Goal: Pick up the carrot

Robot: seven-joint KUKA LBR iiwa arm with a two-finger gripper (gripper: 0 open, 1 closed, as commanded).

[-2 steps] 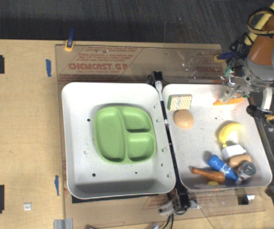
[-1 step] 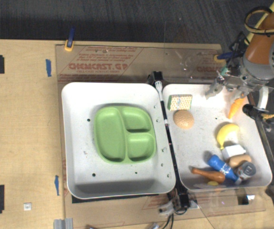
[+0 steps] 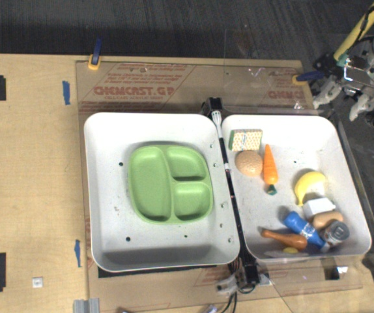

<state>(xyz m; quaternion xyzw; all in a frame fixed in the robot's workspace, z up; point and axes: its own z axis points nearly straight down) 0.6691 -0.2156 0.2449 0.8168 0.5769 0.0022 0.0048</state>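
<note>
Orange carrot (image 3: 269,166) in right bin (image 3: 324,132) | pincer (image 3: 355,90) parked outside, upper-right

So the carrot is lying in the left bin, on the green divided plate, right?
Not quite. The camera view shows the carrot lying in the right bin, on the bin floor beside a tan roundish item. The green divided plate sits in the left bin with nothing on it.

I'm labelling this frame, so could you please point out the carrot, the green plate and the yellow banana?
carrot (image 3: 269,167): camera view, middle of orange body.
green plate (image 3: 149,182): camera view, large left compartment.
banana (image 3: 307,182): camera view, yellow curve.
</note>
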